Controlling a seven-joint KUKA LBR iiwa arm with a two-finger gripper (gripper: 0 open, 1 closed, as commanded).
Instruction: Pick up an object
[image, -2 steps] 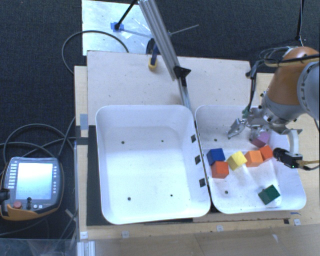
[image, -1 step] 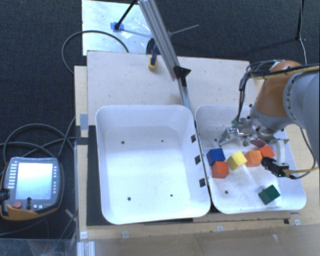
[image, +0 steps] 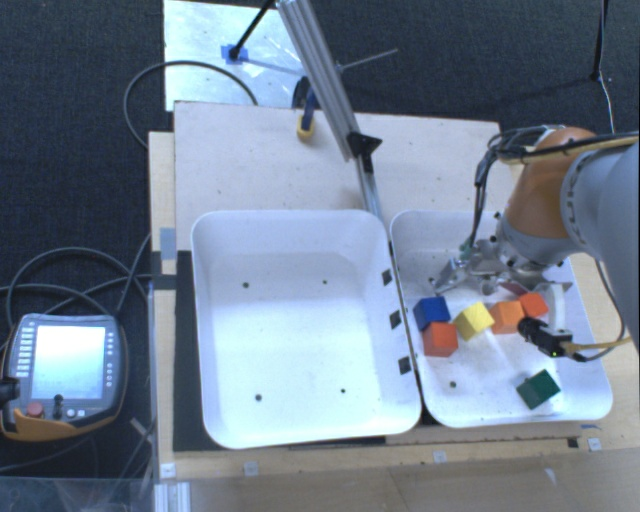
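Right bin (image: 600, 405) holds the candidates: blue cube (image: 431, 310), yellow cube (image: 474, 320), red-orange cube (image: 440, 339) in a tight cluster; two orange cubes (image: 519, 311) just right of the yellow one; green cube (image: 539, 388) alone near the front corner, well apart from the rest.

Judgement on the step: the green cube looks the cleanest pick, with free space on all sides; the clustered cubes touch or nearly touch, so a finger coming down between them risks shoving a neighbour; better to square the fingers to a cube's flat faces, descend vertically, close only once both sides are bracketed.

Pose: arm reaches in from the right, orange band above the wrist, wrist bent steeply down over the right bin's rear half; gripper (image: 478, 272) sits low, just behind the cluster, nearest blue and yellow; finger state cannot be told; no cube seen between them.

Left bin (image: 215, 300) alongside.
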